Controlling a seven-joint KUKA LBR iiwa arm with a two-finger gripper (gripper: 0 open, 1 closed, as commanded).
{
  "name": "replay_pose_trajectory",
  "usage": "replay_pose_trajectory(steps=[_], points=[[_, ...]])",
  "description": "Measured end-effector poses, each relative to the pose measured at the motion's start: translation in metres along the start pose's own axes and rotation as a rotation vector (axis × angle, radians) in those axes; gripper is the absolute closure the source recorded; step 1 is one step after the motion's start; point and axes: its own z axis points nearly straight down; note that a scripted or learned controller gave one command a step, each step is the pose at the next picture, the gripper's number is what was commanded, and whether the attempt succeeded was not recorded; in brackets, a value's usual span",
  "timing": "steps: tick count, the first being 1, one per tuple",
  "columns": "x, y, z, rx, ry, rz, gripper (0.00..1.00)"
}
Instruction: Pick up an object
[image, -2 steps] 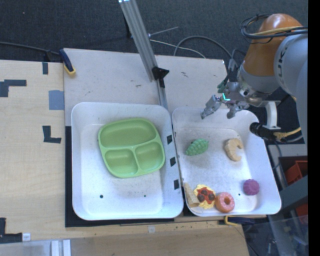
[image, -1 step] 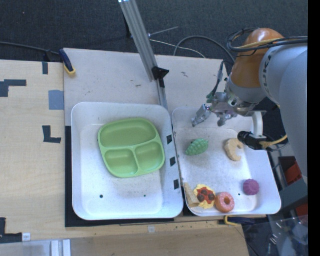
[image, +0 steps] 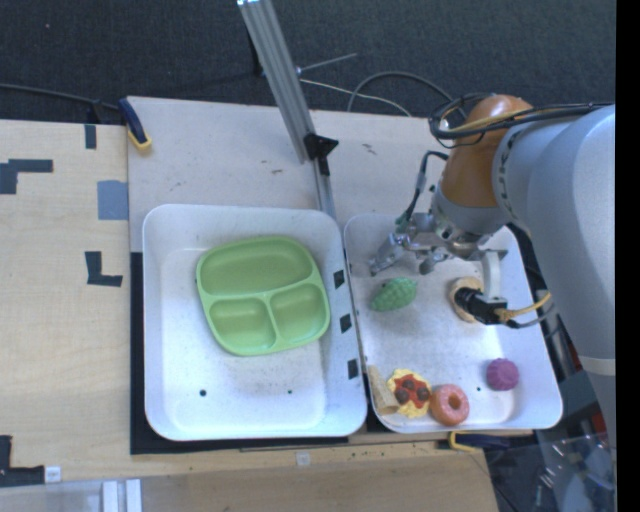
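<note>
We see the grey arm with its orange band reaching in from the right over the right-hand shallow white bin (image: 530, 395). Its two-finger gripper (image: 405, 255) hangs above the bin's far end, just above a bumpy green toy fruit (image: 394, 295); whether it is open or closed we cannot tell. Nothing shows between its tips. Beside the fruit lies a tan ring-shaped toy (image: 466, 300). Near the front edge sit a small pizza slice toy (image: 406, 390), a pink-frosted doughnut (image: 449, 404) and a purple round toy (image: 502, 374). The left-hand white bin (image: 165, 395) holds a light green divided plastic plate (image: 262, 294).
</note>
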Motion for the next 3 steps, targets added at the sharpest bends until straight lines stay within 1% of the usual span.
replay_pose_trajectory(steps=[1,2,3], points=[[0.001,0.0,0.018,-0.006,-0.001,-0.001,0.0],[0.002,0.0,0.008,-0.006,0.0,-0.002,1.0],[0.005,0.001,-0.056,-0.013,0.0,0.0,1.0]])
